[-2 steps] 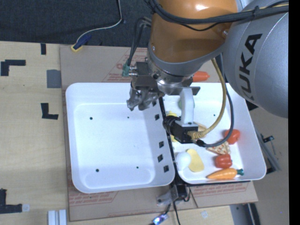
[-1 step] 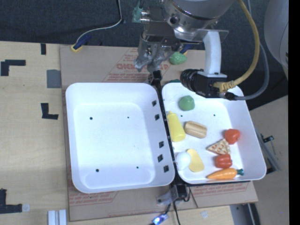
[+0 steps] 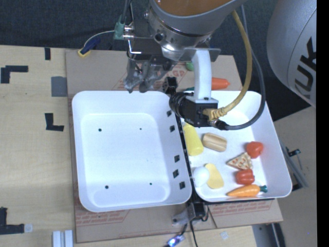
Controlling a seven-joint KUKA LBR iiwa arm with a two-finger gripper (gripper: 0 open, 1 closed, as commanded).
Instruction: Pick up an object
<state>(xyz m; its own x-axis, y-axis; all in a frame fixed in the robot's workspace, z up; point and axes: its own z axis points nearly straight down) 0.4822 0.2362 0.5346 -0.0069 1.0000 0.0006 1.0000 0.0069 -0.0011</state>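
Note:
My gripper (image 3: 142, 80) hangs over the far rim of the left bin (image 3: 87, 138), near the top middle of the camera view, with nothing visible under it. The toy foods lie in the right bin (image 3: 275, 153): a long yellow piece (image 3: 193, 141), a tan bread roll (image 3: 214, 142), a red tomato (image 3: 254, 148), a tan wedge (image 3: 240, 161), a red pepper (image 3: 245, 177), an orange carrot (image 3: 245, 191), a yellow lump (image 3: 215, 177) and a white egg (image 3: 200, 175). All of them sit well to the right of and nearer than the gripper.
A black device (image 3: 194, 110) with a yellow-and-black cable hangs over the wall between the bins. An orange-red piece (image 3: 220, 83) lies past the right bin's far rim. The arm's large body fills the top and right. Cardboard underlies both bins.

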